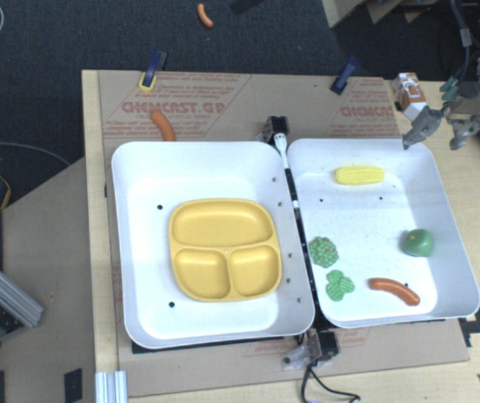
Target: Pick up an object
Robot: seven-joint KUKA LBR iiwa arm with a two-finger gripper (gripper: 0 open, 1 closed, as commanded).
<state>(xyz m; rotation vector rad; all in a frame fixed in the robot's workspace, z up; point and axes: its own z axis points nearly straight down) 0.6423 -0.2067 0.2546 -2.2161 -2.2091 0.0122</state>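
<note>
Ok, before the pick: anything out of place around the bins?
Yes. One orange sausage lies on the brown board behind the left bin, and another small orange piece is on the dark floor beyond the bench. Both are outside the bins. The right bin looks orderly.

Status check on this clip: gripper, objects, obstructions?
Gripper open, holding nothing, above right bin's far corner. Corn nearest, untouched. Nothing in the way.

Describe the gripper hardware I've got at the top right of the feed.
The gripper is a small grey metal assembly with slim, pale grey fingers and teal-green parts on its body. Dark cables run up behind it. The picture is too blurred for any markings.
</note>
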